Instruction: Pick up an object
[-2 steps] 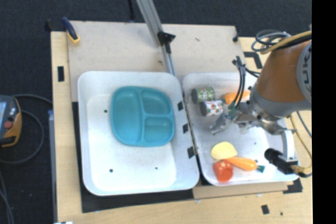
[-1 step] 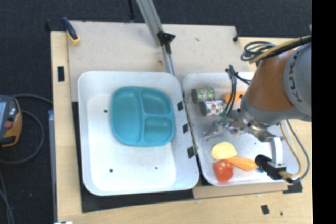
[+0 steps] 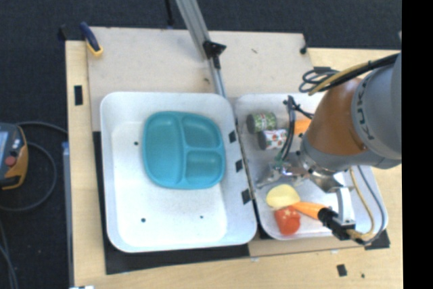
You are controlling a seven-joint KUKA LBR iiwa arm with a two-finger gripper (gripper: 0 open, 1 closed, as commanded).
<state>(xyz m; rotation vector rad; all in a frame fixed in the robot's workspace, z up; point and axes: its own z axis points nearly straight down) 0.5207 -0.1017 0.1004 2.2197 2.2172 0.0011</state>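
Note:
The right bin (image 3: 247,145) holds several small objects. A green can (image 3: 262,122) and a white and red can (image 3: 273,139) lie at its far left. A yellow lemon-like piece (image 3: 282,196), a red tomato-like piece (image 3: 288,220) and an orange carrot-like piece (image 3: 309,209) sit near its front edge. My gripper (image 3: 279,172) hangs low in this bin, just above the yellow piece and below the two cans. The grey arm with its orange band (image 3: 335,122) covers the bin's right half. Nothing is visibly held.
The left bin (image 3: 122,213) holds a teal divided plate (image 3: 184,149). A slanted metal rail (image 3: 189,10) runs from the top down to the gap between the bins. Cables (image 3: 369,210) trail along the right bin's front right. Scissors (image 3: 314,78) lie behind the right bin.

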